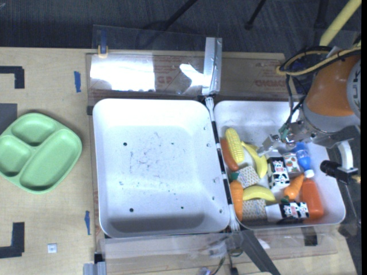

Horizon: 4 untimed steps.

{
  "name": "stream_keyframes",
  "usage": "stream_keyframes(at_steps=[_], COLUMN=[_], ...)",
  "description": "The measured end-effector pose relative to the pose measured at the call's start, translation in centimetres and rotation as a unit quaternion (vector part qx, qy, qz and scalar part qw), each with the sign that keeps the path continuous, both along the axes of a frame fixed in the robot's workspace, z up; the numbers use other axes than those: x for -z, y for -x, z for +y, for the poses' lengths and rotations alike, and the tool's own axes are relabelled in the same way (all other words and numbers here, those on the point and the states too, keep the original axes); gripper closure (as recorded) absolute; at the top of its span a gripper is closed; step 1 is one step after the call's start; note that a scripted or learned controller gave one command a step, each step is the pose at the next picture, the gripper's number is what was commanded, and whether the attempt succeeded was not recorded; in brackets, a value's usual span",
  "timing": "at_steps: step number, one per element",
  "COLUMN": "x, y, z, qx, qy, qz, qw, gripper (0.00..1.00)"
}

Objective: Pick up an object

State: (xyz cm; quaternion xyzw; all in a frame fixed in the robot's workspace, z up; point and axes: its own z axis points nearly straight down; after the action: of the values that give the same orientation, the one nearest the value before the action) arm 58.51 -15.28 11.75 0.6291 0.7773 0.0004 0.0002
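wooden bench, two white bins, perhaps green tray

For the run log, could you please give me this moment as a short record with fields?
arm: reaches in from the right, over the right bin
gripper: above the toy pile, finger state unclear
right bin contents: corn cob, bananas, carrot, orange bottle, cow-print cartons
left bin: white, faint scuffs
bench left: green divided plate

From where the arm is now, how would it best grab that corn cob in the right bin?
Probably from straight above, closing across the middle of the corn cob. It lies lengthwise along the right bin wall, its upper half uncovered. A banana crowds its right side, so finger room looks tight.
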Motion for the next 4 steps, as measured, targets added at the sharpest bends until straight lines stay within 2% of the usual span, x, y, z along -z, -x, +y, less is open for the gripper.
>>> stream_keyframes(at_steps=[1,2,3,4], x=[-0.7,1.0,1.1,1.1], y=[4.1,0.1,-2.8,-3.8], z=[-4.0,-4.2,-3.9,-3.6], qx=[0.024,0.045,0.102,0.173], qy=[-0.0133,-0.0189,-0.0224,-0.0239], qz=[0.000,-0.011,-0.004,-0.004], qw=[0.9996,0.9987,0.9946,0.9846], gripper=[0.00,0.00,0.00,0.00])
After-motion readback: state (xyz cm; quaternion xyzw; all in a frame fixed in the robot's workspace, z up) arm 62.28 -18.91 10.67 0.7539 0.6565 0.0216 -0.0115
